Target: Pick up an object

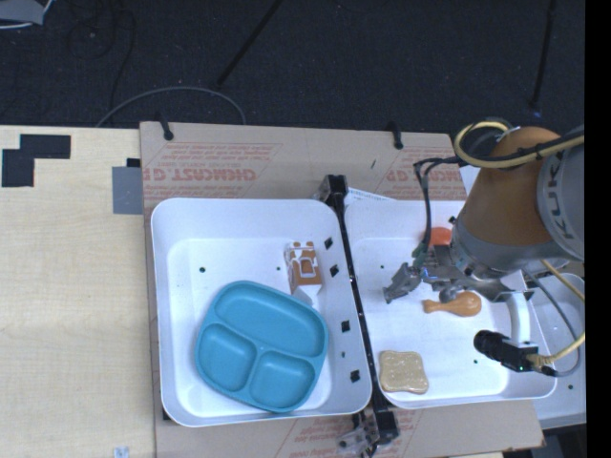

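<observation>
Desk (67, 284): two shallow white bins are being carried side by side on brown cardboard laid over the pale wood.
Left bin (177, 256): a blue plate and a small toy are being held in it.
Blue plate (260, 344): it is lying flat in the left bin, near the front, with three sections showing.
Small toy (305, 263): a little brown and white toy is lying just behind the blue plate, close to the wall between the bins.
Right bin (382, 222): three small things are being held in it, and the arm is being reached in over it from the right.
Arm (511, 203): the grey arm with its orange band is being held low over the right bin.
Jaws (409, 280): they are being held down near the bin floor; it cannot be told if they are apart or together.
Drumstick toy (456, 304): an orange-brown drumstick is lying on the bin floor, just beside the jaws, to their right.
Toast toy (403, 371): a tan square of toast is lying flat at the front of the right bin, apart from the jaws.
Orange piece (439, 237): a small orange thing is being half hidden behind the arm.
</observation>
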Controlling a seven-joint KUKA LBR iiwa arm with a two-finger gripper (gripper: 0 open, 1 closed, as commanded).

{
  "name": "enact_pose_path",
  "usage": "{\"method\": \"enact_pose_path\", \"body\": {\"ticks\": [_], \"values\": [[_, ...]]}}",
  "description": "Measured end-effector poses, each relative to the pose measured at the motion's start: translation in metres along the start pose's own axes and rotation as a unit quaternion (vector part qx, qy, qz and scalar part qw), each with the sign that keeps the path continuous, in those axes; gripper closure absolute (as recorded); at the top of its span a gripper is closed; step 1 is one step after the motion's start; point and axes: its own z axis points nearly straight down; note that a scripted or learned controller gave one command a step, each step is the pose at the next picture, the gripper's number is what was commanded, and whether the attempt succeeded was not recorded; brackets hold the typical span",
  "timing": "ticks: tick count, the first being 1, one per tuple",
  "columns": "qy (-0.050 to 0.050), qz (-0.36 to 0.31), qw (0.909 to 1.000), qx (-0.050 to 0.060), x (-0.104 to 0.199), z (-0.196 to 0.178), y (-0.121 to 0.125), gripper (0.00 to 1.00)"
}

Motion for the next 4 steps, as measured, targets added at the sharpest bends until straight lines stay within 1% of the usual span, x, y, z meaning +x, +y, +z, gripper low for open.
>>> {"method": "enact_pose_path", "body": {"ticks": [1, 2, 3, 4], "values": [[0.000, 0.000, 1.0000, -0.001, -0.002, 0.064, 0.001, 0.00], [0.000, 0.003, 1.0000, -0.002, -0.004, 0.051, 0.001, 1.00], [-0.001, 0.000, 1.0000, -0.005, 0.000, 0.006, -0.005, 1.00], [-0.001, 0.000, 1.0000, -0.006, 0.001, -0.051, -0.014, 1.00]]}}
